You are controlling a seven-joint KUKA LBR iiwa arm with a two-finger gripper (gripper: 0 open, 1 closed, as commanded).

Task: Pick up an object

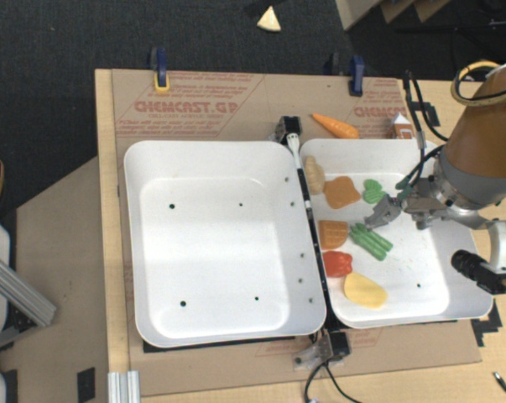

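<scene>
I see the gripper (385,214) low over the right bin (429,296), just above the green toy vegetable (371,243). I cannot tell how it is set. Around it lie a red pepper (337,264), a yellow piece (365,291) and orange pieces (341,192).

Several small toy food pieces lay in the right-hand shallow white bin (429,305), gathered along its left side. A pale tan, bread-like lump (314,175) sat near the top left corner. Beside it was a flat orange-brown piece (341,193), and just right of that a small bright green leafy piece (372,192). Lower down lay a squarish orange block (333,233), a ridged dark green piece (371,243) set at a slant, a red pepper-like piece (337,264), and a rounded yellow piece (365,291). An orange toy carrot (335,126) lay outside, behind the bin.
</scene>
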